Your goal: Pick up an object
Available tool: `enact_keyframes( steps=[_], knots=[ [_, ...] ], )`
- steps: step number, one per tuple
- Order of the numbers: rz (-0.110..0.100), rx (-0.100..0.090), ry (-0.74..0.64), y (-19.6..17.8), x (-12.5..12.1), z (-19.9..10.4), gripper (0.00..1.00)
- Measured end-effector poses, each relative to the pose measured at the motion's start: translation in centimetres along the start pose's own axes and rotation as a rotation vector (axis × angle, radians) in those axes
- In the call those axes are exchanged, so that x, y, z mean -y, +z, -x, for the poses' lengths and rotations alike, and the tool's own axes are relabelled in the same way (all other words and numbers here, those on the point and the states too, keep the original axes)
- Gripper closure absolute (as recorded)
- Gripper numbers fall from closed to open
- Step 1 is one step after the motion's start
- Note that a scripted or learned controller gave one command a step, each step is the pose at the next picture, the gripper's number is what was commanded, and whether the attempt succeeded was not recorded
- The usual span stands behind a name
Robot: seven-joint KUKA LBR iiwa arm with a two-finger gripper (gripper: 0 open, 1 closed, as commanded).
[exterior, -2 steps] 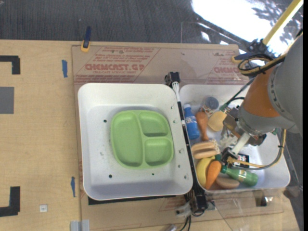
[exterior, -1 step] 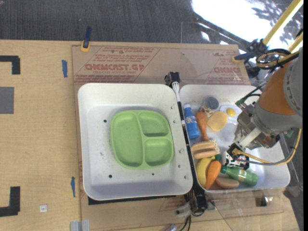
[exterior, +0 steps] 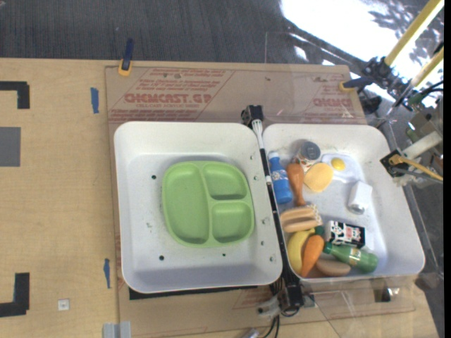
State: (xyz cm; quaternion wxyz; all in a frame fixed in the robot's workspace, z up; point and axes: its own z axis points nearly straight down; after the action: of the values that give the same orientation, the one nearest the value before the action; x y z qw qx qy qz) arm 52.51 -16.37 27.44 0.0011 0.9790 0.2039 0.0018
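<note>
The right white bin (exterior: 405, 224) holds several toy food items. Along its left side lie a blue bottle (exterior: 280, 182), an orange drumstick (exterior: 296, 180) and a hot dog (exterior: 299, 219). A grey round can (exterior: 307, 150), a fried egg (exterior: 337, 165) and a pale orange round piece (exterior: 318, 177) sit toward the back. A white block (exterior: 358, 196) lies in the middle. At the front are a banana (exterior: 297, 245), a carrot (exterior: 312, 253), a black-and-white carton (exterior: 346, 234) and a green bottle (exterior: 354, 258).
The left white bin (exterior: 137, 210) holds a green divided plate (exterior: 208, 203). A black divider bar (exterior: 262, 164) runs between the bins. Yellow rods and black fittings (exterior: 394, 69) stand at the upper right, beyond the right bin.
</note>
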Motion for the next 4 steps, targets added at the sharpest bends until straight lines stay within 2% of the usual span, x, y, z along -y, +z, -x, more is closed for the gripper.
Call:
enact_keyframes(
  steps=[1,2,3,4],
  knots=[
    [-0.013,0.013,0.06,10.1,3.5,1.9,1.0],
    [-0.009,0.007,0.06,9.8,3.3,1.8,0.0],
    [-0.005,0.002,0.175,18.1,1.5,-8.1,0.0],
    [-0.004,0.002,0.204,18.7,-1.6,-12.0,0.0]
  ],
)
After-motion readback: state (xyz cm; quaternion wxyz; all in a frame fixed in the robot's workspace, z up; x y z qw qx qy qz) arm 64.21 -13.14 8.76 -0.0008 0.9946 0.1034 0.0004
